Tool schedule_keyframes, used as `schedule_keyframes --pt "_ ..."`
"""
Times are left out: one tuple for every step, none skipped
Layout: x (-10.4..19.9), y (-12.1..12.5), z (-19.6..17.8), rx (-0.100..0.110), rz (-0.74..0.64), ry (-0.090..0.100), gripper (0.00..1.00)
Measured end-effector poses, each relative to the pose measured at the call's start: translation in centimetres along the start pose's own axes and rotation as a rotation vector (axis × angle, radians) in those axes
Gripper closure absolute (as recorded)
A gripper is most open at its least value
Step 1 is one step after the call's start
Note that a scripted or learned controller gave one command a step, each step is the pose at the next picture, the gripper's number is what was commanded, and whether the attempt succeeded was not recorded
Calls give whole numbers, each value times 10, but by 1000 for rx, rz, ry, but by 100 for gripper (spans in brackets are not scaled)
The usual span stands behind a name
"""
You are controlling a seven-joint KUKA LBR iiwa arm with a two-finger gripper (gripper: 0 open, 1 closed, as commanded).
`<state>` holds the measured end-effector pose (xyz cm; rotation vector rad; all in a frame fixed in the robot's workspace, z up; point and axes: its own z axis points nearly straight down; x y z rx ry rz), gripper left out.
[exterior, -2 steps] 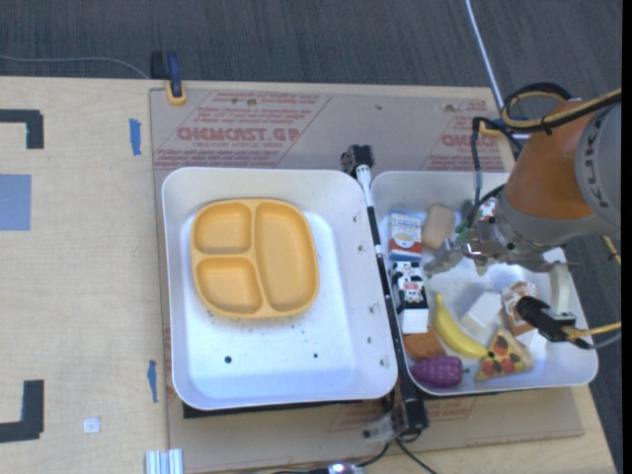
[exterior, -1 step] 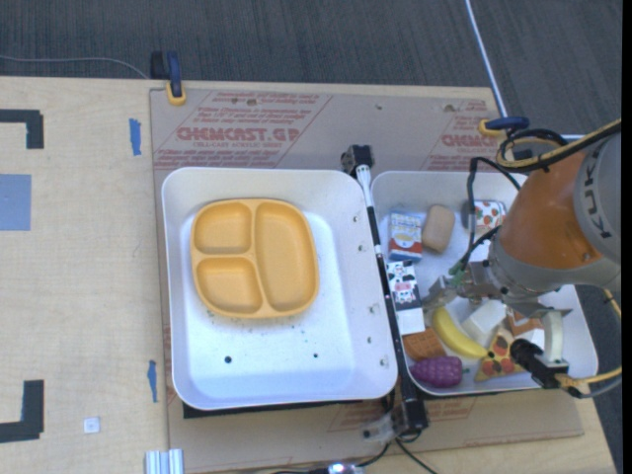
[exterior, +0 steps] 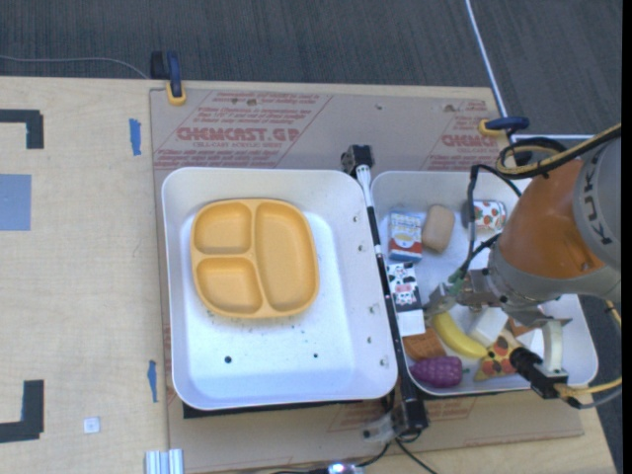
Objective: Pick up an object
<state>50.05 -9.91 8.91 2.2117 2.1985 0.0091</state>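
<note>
- Over the right-hand shallow white plastic bin (exterior: 585,336), low among the clutter: grey two-finger gripper (exterior: 476,302), hanging under the grey wrist and the orange band of the arm (exterior: 549,227); whether clenched or released, impossible to tell, since the wrist hides the tip.
- Just beside and below that tip: curved yellow toy banana (exterior: 456,335), lying flat across the bin floor. Probably the nearest candidate.
- Likely hollow plastic, so very light, stiff and smooth. Judged slippery on its rounded skin. Best taken across the thick middle, square to the curve, not at a tapering end.
- Touching or nearly touching the banana: purple knobbly toy grape bunch (exterior: 436,370) at the bin's near edge, and a flat orange block (exterior: 423,345) beside it. Bumpy grapes probably easier to keep hold of, though crowded against the wall.
- Further up the bin: small cow-patterned carton (exterior: 401,285), blue-and-white printed packet (exterior: 406,233), tan rounded bread-like lump (exterior: 437,227), small red-and-white box (exterior: 489,213). Boxy ones flat-sided and light, well suited to a squeeze on opposite faces.
- Risk, as a judgement: close packing, hence a chance of nudging neighbours or pinching two at once.
- Beyond, well apart: left shallow white plastic bin (exterior: 188,294) bearing a yellow three-compartment plastic plate (exterior: 255,258); both bins on a printed cardboard sheet (exterior: 247,126) over the pale wooden surface (exterior: 79,265).
</note>
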Motion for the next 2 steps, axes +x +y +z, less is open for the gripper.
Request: schedule_keyframes --pt "-2 1 -11 -5 1 -4 100" --pt "42 65 -107 19 -7 13 100"
